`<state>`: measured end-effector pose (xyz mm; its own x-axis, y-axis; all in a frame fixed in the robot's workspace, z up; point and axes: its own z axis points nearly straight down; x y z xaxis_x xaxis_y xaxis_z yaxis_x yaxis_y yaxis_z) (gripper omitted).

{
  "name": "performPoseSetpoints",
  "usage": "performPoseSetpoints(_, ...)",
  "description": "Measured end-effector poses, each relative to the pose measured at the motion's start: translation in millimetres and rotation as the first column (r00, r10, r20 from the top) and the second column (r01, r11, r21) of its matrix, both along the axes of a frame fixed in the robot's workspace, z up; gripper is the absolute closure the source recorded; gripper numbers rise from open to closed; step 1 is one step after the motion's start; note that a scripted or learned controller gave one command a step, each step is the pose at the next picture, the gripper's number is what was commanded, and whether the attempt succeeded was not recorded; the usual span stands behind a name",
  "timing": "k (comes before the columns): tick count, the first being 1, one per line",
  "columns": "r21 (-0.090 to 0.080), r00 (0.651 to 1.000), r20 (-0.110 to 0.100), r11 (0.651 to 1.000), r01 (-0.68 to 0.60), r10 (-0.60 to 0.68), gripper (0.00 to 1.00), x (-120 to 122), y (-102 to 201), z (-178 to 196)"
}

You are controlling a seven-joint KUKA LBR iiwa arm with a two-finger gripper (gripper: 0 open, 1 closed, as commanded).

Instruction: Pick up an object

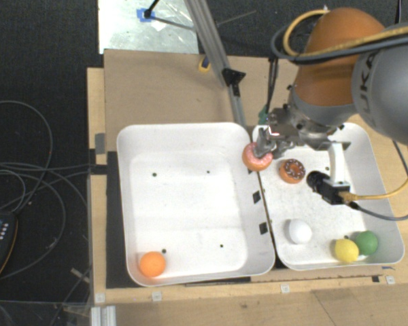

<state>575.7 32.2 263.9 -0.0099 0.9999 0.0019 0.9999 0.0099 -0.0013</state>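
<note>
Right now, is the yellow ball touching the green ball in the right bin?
Touching. The camera view shows the yellow ball pressed against the green ball, with no gap between them.

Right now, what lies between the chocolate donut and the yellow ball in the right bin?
In the camera view, the white ball lies between the chocolate donut and the yellow ball.

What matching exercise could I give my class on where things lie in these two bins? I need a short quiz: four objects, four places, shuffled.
Objects:
1. orange ball
2. pink doughnut
3. white ball
4. green ball

Places:
A. right bin's near right corner, beside the yellow ball
B. left bin's near left corner
C. under the gripper, where the bins meet
D. right bin, near its front edge

Pairs: 1-B, 2-C, 3-D, 4-A
</note>
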Motion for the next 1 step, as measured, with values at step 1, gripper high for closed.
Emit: performPoseSetpoints(1, 0.001, 1.000, 0.001, 1.000, -0.001, 0.001, 1.00, -14.5, 48.1, -0.1)
